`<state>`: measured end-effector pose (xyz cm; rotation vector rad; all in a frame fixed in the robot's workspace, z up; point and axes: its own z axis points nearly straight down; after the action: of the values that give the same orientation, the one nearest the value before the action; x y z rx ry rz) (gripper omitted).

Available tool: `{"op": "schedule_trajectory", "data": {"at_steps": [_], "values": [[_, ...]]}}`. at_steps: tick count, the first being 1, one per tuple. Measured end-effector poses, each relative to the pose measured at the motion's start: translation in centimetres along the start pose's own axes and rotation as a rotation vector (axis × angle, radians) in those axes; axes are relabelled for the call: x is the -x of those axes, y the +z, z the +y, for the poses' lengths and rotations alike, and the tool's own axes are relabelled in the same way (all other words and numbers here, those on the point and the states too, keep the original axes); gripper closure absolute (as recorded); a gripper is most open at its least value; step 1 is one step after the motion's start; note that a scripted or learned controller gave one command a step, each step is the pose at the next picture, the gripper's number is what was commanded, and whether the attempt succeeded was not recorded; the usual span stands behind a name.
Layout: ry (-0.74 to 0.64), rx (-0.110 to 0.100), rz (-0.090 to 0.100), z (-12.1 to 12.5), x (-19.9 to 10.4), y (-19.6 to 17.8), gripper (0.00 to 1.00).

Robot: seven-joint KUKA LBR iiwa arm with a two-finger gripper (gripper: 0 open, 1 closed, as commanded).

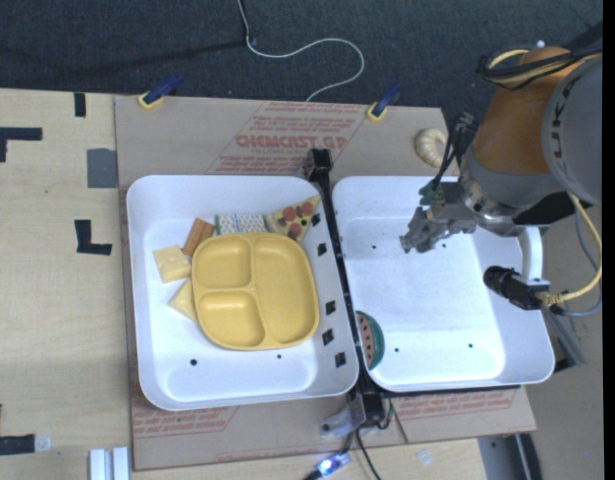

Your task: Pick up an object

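One tool [419, 238], finger state indeterminate, hovers over bare right bin [437, 348]; closing here risks grasping nothing.

I am reaching in from the right, holding my gripper [419, 238] over the upper part of the right bin [507, 363], close above its white floor. A yellow divided plate [255, 290] is lying in the left bin [147, 268], covering parts of a few small flat pieces [173, 263] at its left and top edges. Both bins are sitting side by side on a cardboard sheet [277, 138] on the table [47, 298].
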<state>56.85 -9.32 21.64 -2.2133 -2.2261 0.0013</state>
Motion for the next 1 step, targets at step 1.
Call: {"op": "schedule_trajectory", "data": {"at_steps": [1], "values": [[0.001, 0.002, 0.000, 1.09, -2.90, -1.67, 1.00]]}}
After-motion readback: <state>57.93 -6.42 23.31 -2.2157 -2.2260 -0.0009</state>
